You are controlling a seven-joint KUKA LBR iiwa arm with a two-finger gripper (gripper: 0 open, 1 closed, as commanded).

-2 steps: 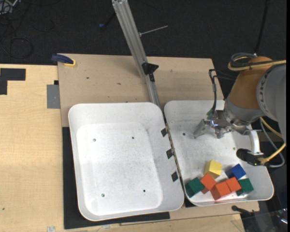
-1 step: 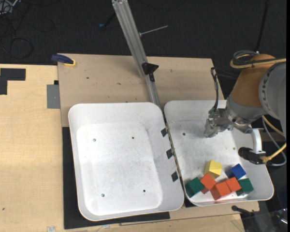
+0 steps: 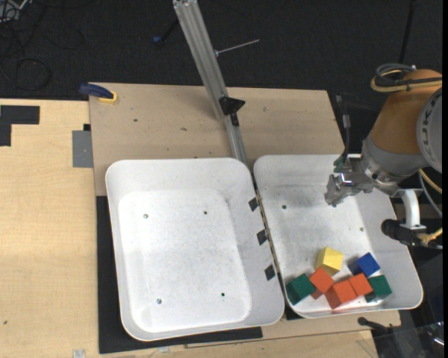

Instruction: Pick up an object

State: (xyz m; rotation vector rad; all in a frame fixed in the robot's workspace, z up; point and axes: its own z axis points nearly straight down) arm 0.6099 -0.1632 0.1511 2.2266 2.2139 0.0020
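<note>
The blocks sit bunched in the near corner of the right bin (image 3: 313, 181), probably because its floor lets loose things slide together: a yellow block (image 3: 331, 259), a blue block (image 3: 367, 264), two green blocks (image 3: 300, 287) and orange-red blocks (image 3: 342, 290), touching one another. The hand (image 3: 336, 191) hangs over the bare far part of the same bin, well apart from the cluster, carrying nothing; whether it is apart or together I cannot tell. The left bin (image 3: 134, 174) lies alongside on the worktop (image 3: 164, 121)
</note>
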